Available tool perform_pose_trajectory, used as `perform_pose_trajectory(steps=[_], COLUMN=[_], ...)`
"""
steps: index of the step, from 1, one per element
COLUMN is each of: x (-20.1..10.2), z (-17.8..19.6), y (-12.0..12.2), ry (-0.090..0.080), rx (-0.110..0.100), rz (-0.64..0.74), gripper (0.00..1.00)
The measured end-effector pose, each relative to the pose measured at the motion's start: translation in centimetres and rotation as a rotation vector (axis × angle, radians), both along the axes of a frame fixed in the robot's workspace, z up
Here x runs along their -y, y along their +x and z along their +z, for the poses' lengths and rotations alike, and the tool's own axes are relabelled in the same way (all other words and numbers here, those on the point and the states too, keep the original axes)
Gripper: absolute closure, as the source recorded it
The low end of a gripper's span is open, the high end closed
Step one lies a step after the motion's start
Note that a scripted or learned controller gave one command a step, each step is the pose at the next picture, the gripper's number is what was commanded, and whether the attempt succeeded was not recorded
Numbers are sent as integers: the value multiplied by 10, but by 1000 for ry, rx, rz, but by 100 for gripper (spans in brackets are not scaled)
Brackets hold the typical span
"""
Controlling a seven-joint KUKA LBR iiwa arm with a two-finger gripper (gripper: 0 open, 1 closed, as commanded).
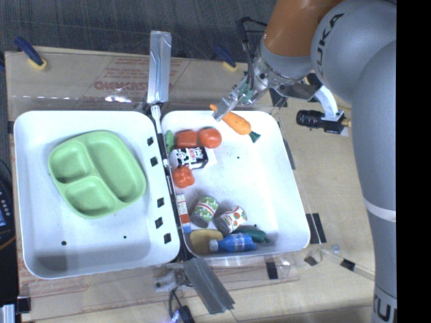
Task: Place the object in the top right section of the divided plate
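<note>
The grey arm with its orange band reaches in from three o'clock and bends down over the far rim of the right white bin (289, 180). Its two-finger gripper (224, 110) sits at about twelve o'clock of that bin, fingers closed on the top end of an orange toy carrot with a green tip (238, 123). The carrot slants down toward four o'clock and looks lifted just off the bin floor, near the far wall.

At nine o'clock from the carrot, along the divider side, lie a red toy tomato (210, 138) and a red-brown piece (186, 139) touching it. Just below them sit a black-and-white toy (188, 157) and a small orange-red piece (183, 176). At six o'clock of this bin cluster two patterned round toys (217, 214) and a blue bottle (232, 243).

The pale green divided plastic plate (97, 173) rests in the left white bin (40, 247), well apart from the carrot, at nine o'clock.
</note>
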State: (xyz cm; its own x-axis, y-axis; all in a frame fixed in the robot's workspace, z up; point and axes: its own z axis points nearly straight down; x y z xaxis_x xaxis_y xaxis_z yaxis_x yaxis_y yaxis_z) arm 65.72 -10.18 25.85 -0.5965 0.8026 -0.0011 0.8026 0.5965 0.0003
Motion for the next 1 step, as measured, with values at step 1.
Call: perform_pose_trajectory(steps=[1], x=[82], z=[49], y=[-26], ry=[-1], rx=[2], rz=[40], gripper=[100])
